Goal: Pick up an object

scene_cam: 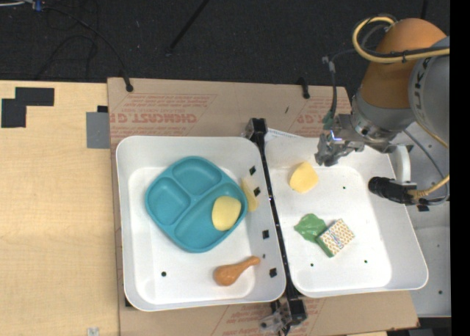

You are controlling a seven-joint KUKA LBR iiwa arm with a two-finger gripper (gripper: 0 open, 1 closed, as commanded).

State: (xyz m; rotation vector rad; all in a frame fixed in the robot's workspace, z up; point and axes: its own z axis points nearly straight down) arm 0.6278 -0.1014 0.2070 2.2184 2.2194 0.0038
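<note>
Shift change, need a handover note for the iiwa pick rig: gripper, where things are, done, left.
Gripper: over the far edge of the right bin, nothing seen between its fingers; open or shut cannot be told.
Right bin: yellow block just left of the gripper, apart from it; green piece and patterned packet side by side nearer the front.
Left bin: teal divided plate with a yellow lump on its right part; orange drumstick-shaped toy in front of the plate.
Done: nothing lifted.
Left: the whole pick; the yellow block looks nearest.
</note>
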